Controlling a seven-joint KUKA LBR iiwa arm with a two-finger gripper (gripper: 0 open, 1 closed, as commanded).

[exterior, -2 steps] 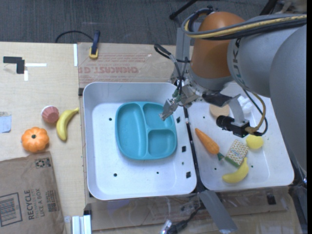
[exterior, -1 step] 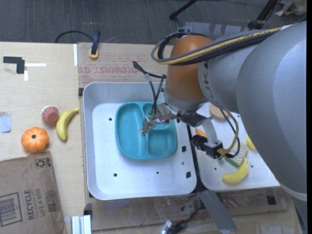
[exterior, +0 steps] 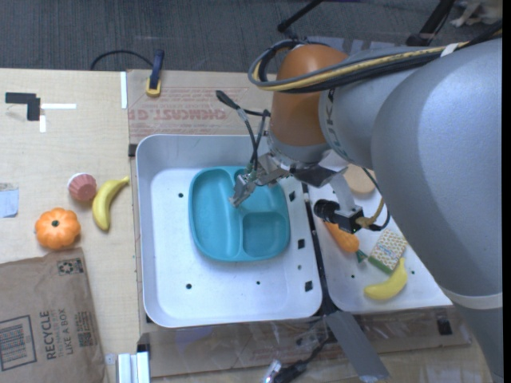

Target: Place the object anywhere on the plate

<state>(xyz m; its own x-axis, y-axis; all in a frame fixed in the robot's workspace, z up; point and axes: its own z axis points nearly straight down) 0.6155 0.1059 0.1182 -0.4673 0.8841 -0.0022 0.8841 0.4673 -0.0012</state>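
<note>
1. The end effector [exterior: 243, 188] is seen over the upper right part of the teal plate [exterior: 219, 230], its thin fingers pointing down and to the left toward the plate's surface.
2. Whether the fingers are open or closed cannot be told, since they are small and overlap in the view; nothing is seen between them.
3. The orange band [exterior: 302, 94] of the arm is seen directly above the end effector, and the grey arm [exterior: 431, 150] fills the right side of the view.
4. The plate is divided into compartments and lies in the left white bin [exterior: 160, 294], toward its upper middle.
5. In the right white bin [exterior: 423, 298], an orange carrot-like object [exterior: 343, 238] lies near the bin's left wall, well apart from the plate.
6. Just beside it to the right, a small pale checkered block [exterior: 389, 250] is seen, and below that a yellow banana [exterior: 386, 284] rests near the bin's lower edge.
7. On the desk [exterior: 64, 134] to the left of the bins, a second banana [exterior: 106, 202], a small pink item [exterior: 81, 187] and a small orange pumpkin [exterior: 57, 228] are grouped near one another.
8. A brown paper bag [exterior: 48, 317] printed with the word RECYCLE lies at the lower left.
</note>
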